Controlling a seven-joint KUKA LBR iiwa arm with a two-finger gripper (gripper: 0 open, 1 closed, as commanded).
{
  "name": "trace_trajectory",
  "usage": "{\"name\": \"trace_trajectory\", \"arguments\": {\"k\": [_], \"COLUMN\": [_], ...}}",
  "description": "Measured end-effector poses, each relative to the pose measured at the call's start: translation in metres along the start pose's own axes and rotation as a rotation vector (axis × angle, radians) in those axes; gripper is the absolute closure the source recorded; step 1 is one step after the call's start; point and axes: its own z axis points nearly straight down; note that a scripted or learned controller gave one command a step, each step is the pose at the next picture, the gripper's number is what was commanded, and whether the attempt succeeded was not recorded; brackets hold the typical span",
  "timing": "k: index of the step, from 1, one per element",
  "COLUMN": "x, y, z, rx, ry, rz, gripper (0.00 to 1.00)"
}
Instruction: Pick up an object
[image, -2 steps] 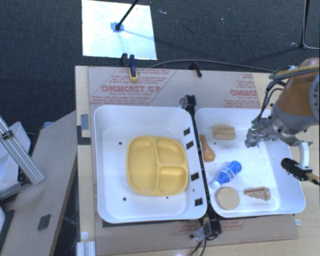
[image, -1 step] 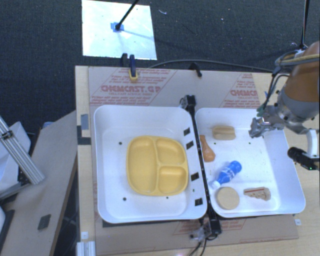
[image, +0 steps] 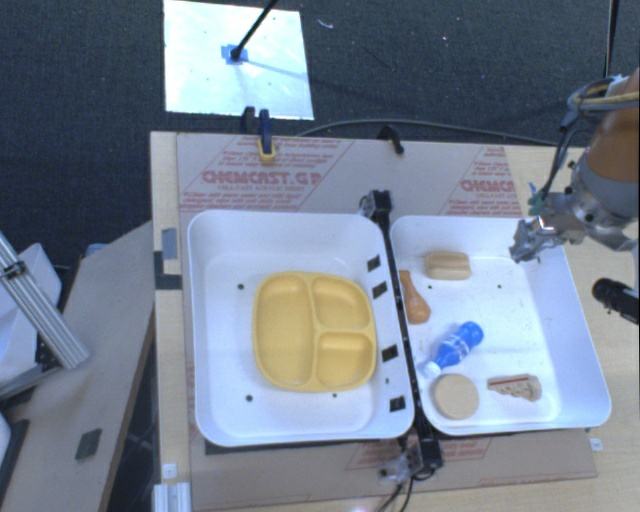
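The right bin (image: 575, 300) holds a tan bread roll (image: 447, 265), an orange-brown drumstick-shaped piece (image: 412, 298), a blue and white bottle (image: 455, 346), a round tan cookie (image: 456, 396) and a brown slice-shaped piece (image: 516, 387). My gripper (image: 527, 243) hangs over the bin's far right corner, well to the right of the bread roll. It is small and dark in this view. Nothing shows between its fingers.
The left bin (image: 215, 300) holds a yellow divided plate (image: 312, 330). A black divider with clips (image: 392, 320) runs between the bins. A clamp (image: 264, 135) sits on the board's far edge, and an aluminium rail (image: 40, 310) lies at the left.
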Motion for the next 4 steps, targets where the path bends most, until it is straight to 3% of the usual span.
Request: {"name": "trace_trajectory", "arguments": {"k": [3,4], "x": [0.159,0.208], "y": [0.016,0.007], "z": [0.002,0.008], "rx": [0.003,0.005], "ry": [0.004,0.004], "rz": [-0.005,-0.004], "gripper": [1.0,1.0]}}
